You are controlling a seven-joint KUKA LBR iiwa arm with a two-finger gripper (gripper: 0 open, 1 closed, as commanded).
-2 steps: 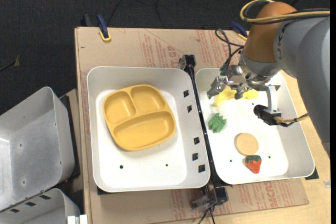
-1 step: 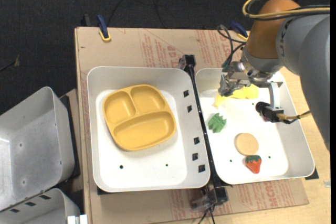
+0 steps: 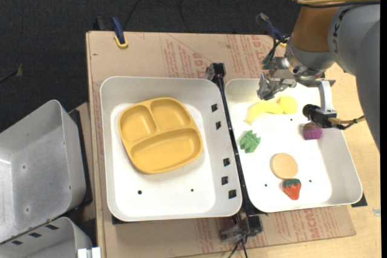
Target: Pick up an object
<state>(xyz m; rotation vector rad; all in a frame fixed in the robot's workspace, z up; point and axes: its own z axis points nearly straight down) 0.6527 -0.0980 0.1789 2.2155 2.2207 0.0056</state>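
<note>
The grey arm with the orange band is reaching in over the far edge of the right-hand shallow white bin [image 3: 338,190], and its two-finger gripper [image 3: 269,89] is hanging just above the pale yellow banana-shaped toy [image 3: 272,109] lying near that bin's far left corner. Whether the gripper is spread or closed I cannot tell; the metal tip is small and blurred against the white floor, and nothing is showing as clamped in it.

The banana toy looks like the likeliest target, and it is sitting close to the bin's far wall and to the black divider [image 3: 228,136] between the bins. That is where the risk is lying, in my judgement: a descent slightly off line would be pressing on the toy's curved back and squirting it sideways, or catching the wall instead of the toy. The smooth rounded plastic is also likely to be slipping out of a pinch taken across its thick middle.

Other pieces are resting well apart in the same bin: a small green leafy toy [image 3: 250,141] near the left wall, a purple block [image 3: 312,132] towards the right, a flat tan round disc [image 3: 283,165] and a red strawberry toy [image 3: 291,188] near the front edge. The left-hand white bin [image 3: 121,202] is carrying a yellow three-compartment plastic plate [image 3: 161,134].
</note>
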